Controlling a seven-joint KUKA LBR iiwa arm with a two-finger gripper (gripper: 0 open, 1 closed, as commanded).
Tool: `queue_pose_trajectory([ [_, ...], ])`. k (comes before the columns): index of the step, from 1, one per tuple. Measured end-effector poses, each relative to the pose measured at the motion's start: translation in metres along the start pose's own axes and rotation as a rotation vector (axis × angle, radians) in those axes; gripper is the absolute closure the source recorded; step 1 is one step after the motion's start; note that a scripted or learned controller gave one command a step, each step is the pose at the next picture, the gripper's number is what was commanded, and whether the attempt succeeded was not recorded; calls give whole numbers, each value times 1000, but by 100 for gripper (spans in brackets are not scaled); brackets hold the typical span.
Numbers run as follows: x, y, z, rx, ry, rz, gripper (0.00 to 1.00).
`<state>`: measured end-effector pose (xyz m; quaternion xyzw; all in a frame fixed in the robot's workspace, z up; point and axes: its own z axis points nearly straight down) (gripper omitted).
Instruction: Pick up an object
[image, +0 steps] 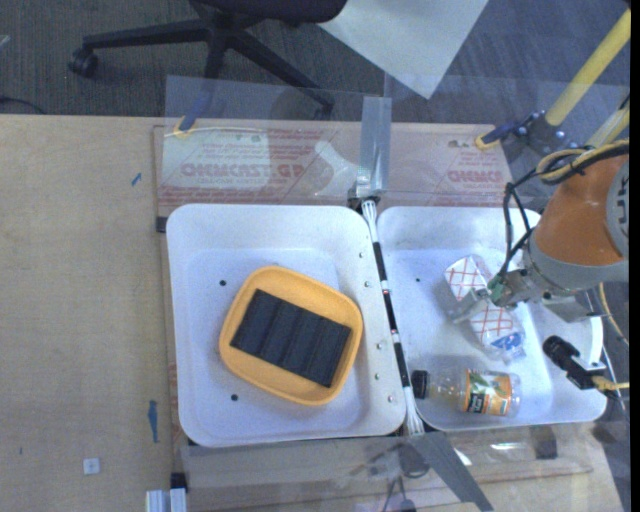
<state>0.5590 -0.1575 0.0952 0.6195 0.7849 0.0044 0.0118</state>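
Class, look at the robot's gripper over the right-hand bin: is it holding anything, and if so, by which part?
It cannot be told. The gripper sits low among the red-and-white checked packets in the right bin, but the view doesn't show a packet between its fingers.

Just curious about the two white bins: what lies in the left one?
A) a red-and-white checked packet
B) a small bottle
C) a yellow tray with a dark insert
C: the yellow tray with its dark insert lies alone in the left bin.
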Motion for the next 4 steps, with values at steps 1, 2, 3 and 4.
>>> queue_pose_trajectory([
  [1,8,-21,0,-2,2,61,0],
  [2,3,-61,-1,-1,2,105,0],
  [3,1,-61,-10,-4,-1,108,100],
  [4,36,-40,-88,24,10,251,100],
])
